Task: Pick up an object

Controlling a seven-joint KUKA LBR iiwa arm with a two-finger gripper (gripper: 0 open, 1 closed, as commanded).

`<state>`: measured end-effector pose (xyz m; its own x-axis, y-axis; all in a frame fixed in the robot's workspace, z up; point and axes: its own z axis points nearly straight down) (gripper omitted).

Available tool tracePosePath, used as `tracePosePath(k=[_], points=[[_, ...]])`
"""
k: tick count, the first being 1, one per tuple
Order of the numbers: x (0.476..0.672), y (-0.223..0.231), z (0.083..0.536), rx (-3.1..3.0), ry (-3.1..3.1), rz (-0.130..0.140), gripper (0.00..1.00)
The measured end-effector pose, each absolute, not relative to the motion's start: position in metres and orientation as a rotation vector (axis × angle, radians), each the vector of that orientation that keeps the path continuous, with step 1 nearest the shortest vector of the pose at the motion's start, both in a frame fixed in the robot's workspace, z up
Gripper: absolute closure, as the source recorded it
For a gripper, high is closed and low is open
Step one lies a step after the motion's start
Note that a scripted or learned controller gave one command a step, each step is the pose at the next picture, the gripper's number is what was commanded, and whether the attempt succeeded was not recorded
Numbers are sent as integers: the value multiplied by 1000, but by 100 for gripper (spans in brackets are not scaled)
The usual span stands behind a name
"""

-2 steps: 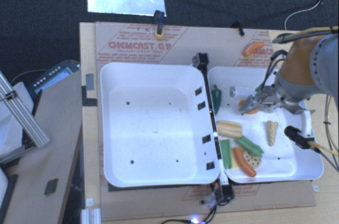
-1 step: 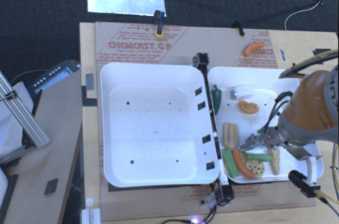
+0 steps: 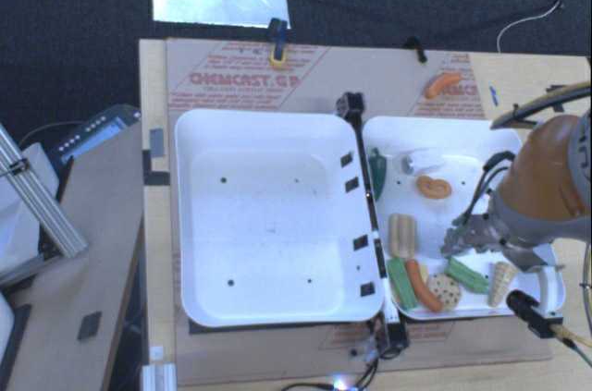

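The right bin (image 3: pixel 462 132) holds several toy foods. A dark green pepper (image 3: pixel 377 169) lies by its left wall, with a white cup (image 3: pixel 421 162) and an orange pretzel-like piece (image 3: pixel 434 188) beside it. Lower down are a beige ridged piece (image 3: pixel 401 235), a green cucumber (image 3: pixel 400 283), a carrot (image 3: pixel 424 287), a round cookie (image 3: pixel 444 290), a green pod (image 3: pixel 467 274) and a pale cone (image 3: pixel 501 282). My gripper (image 3: pixel 459 240) hangs low over the bin's lower right part, just above the green pod and right of the beige piece.
The left bin (image 3: pixel 268 135) stands beside the right one, joined by a black hinge strip (image 3: pixel 363 195). An orange sausage (image 3: pixel 443 85) lies on the bench behind the right bin. A yellow-and-blue clamp (image 3: pixel 277 45) sits at the bench's back edge.
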<state>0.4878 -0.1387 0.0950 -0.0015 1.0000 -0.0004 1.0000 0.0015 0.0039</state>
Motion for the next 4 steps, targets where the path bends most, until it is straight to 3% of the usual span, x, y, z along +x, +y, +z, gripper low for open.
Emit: tracePosePath(k=[1, 2, 3, 4], points=[[550, -57, 239, 2198, 2227, 20, 100], [484, -25, 183, 2223, 2230, -4, 100], [499, 32, 194, 2210, 2232, 4, 100], [486, 52, 184, 2215, 2230, 1, 100]])
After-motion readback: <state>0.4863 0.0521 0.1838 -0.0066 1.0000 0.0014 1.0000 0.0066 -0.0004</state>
